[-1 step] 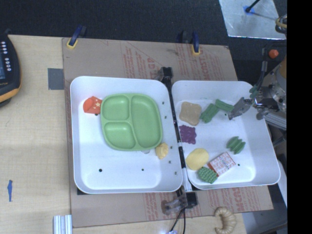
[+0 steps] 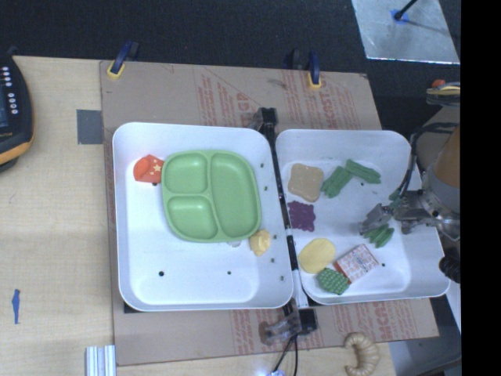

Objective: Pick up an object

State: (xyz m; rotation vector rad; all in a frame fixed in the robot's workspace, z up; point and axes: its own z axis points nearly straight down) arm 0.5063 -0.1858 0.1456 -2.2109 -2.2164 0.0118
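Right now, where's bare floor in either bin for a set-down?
Left bin: the front strip below the green divided plate is bare, from the front wall up to the plate and yellow piece. Right bin is crowded: tan slice, purple piece, green beans, yellow disc, red-white packet, with the claw inside.

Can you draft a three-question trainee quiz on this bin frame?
1. True or false: the green divided plate lies in the left bin.
2. Which item sits nearest the gripper? A) tan bread slice B) small green piece C) red item
3. Fill in: the purple item lies in the ___ bin.

Key: 1 true; 2 B; 3 right.
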